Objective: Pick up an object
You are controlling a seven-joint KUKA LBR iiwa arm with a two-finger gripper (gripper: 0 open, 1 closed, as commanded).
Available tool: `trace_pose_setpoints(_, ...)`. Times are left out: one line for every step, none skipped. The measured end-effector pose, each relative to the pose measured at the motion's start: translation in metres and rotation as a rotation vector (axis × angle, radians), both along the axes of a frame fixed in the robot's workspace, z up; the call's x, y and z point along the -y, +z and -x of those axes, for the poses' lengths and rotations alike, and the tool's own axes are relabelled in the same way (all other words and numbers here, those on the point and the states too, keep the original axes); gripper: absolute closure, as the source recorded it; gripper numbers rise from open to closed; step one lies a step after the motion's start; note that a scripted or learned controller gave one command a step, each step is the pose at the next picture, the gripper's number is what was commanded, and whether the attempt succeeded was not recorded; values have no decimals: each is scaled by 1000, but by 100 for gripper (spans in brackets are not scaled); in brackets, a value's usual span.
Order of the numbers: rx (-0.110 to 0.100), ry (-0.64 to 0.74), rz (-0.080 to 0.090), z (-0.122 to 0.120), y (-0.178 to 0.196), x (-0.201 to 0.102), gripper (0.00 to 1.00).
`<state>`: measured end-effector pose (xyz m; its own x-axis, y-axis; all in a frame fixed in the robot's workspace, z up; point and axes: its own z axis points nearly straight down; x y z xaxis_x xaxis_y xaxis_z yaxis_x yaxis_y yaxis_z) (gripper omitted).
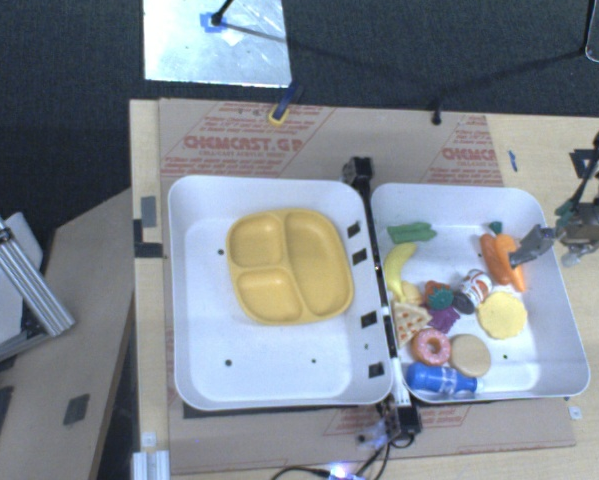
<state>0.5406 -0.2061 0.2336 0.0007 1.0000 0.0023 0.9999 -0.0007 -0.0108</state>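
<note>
step: approach, gripper (535,242) at right bin (559,313) edge, beside carrot (498,257)
claw: can't tell
next: descend onto carrot

Arm: enters at the right edge, little of it in frame.
End effector (532,245): low, at mid-height of the frame, reaching leftward.
Visible finger (535,242): grey, slanting down to the left.

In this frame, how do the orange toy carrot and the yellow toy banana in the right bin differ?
The orange toy carrot lies by the right side, near the claw; the yellow toy banana lies by the left wall. The carrot is straight with a green top; the banana is curved and plain. Both lie in the right white bin.
</note>
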Motion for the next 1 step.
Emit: trace_pose_setpoints(12,3,3,-3,7,-1,0)
